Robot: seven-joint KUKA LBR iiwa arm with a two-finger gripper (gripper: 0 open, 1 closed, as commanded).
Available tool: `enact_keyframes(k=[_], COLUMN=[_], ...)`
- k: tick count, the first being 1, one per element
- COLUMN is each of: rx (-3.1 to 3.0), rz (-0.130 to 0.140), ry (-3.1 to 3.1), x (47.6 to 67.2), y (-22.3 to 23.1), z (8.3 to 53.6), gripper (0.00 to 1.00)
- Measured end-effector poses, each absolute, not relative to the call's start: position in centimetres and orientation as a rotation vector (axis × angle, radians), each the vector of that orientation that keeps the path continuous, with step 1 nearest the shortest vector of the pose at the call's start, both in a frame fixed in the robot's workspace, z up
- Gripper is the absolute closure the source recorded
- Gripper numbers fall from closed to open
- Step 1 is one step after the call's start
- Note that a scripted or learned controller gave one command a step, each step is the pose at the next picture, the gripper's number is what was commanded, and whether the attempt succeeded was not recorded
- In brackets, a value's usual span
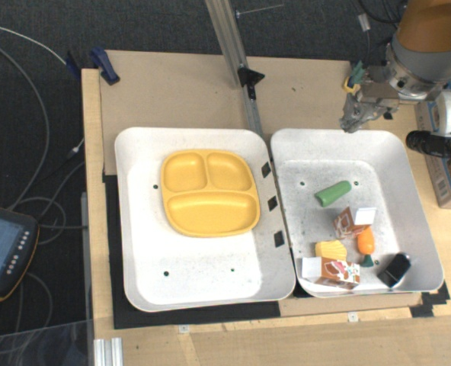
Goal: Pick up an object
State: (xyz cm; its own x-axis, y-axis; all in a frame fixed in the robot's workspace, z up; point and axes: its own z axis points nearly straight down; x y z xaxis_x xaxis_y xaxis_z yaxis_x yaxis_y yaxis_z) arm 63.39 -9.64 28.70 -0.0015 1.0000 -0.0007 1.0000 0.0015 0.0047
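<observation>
Figure. Approach stage of a pick. The gripper (353, 122) is seen at about one o'clock in the camera view, hanging above the far rim of the right bin (416, 175), well apart from every object. Nothing is held; whether its opening is wide or narrow cannot be told, since the tips merge into a dark blur.

Candidate objects are grouped in the right bin toward five o'clock: a green cylinder (333, 194) lying alone nearest the gripper, an orange piece (366, 241), a yellow corn-like piece (331, 248), small printed packets (338, 271) and a black object (395, 268) by the near rim. In the left bin (134, 227) a yellow divided plate (209, 192) is laid.

The task is judged not yet begun in earnest. The next move would call for travel toward six o'clock, then descent over one object; the isolated green cylinder is judged easiest, the crowded cluster riskier.

The arm's upper part is cut off by the frame; the packets' identities are hard to make out.
</observation>
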Motion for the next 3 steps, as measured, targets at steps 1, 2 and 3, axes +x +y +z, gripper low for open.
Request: enact_keyframes(k=[1, 2, 3], rx=[2.219, 2.218, 2.218], rz=[0.000, 0.000, -0.002], ry=[2.230, 2.231, 2.233], x=[60.7, 59.8, 57.3], y=[-5.3, -0.6, 4.9], z=[28.5, 28.1, 26.4], gripper=[1.00, 1.00, 1.00])
